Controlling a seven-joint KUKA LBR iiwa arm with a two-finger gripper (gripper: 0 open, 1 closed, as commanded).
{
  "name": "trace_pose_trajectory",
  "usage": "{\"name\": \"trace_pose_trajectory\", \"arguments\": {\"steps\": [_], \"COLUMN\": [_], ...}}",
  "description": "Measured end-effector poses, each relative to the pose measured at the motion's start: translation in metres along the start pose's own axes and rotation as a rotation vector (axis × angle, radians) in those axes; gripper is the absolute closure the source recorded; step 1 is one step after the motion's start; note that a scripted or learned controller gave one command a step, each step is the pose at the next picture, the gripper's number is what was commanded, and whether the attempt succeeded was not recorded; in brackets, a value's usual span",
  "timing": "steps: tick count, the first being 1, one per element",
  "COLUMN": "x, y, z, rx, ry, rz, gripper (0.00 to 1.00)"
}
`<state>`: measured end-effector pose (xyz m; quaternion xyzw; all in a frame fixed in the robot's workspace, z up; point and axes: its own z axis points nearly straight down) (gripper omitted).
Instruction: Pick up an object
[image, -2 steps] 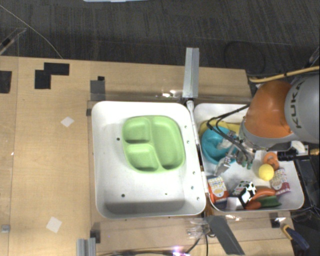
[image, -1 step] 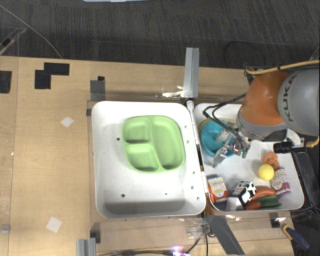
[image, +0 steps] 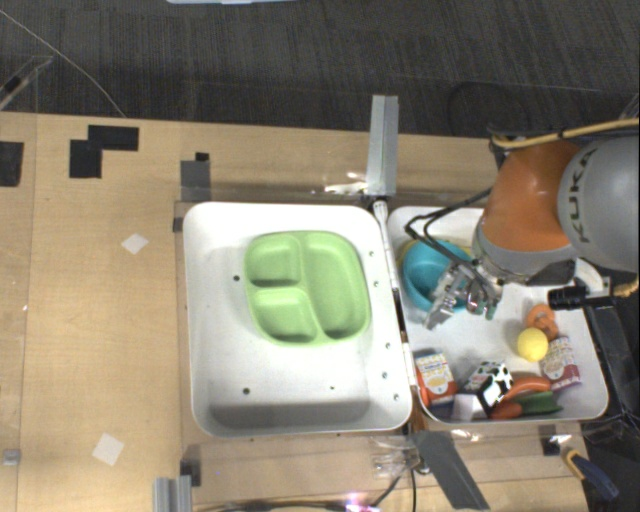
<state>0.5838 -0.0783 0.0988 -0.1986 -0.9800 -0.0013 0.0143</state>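
Nearest the camera, along the near wall of the right bin (image: 600, 405), lay a jumble of small toy groceries: a little orange-and-white carton (image: 433, 371), a black-and-white cow-patterned piece (image: 490, 380), and a red and green vegetable-like pair (image: 528, 400) at about five o'clock in the bin. They looked light and rigid, likely hard plastic, and packed so closely that fingers would struggle to get between them.

Further in, at about three o'clock, sat a yellow lemon-like ball (image: 533, 344), with a small labelled jar (image: 562, 362) just beside it and an orange piece (image: 542, 318) just behind. The ball seemed the easiest pick: light, stiff, somewhat apart from the pile, though smooth and round enough to squirt out unless taken across its middle.

The pincer (image: 462, 297) hung near the bin's middle, tilted toward nine o'clock, its fingers parted with nothing between them. Just beyond it, at ten o'clock, a teal cup (image: 428, 270) lay touching or nearly touching the bin wall; its thin rim would offer a fair grip, but that wall crowded one side.

In the left bin (image: 215, 300), a green divided plate (image: 303, 286) rested alone, wide and shallow, awkward for a narrow grip. The wooden table (image: 90, 300) stretched off to nine o'clock.
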Motion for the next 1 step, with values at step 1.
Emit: {"name": "trace_pose_trajectory", "arguments": {"steps": [1], "x": [-0.0236], "y": [-0.0265], "z": [-0.1057], "rx": [-0.011], "ry": [-0.038], "rz": [0.243], "gripper": [1.0]}}
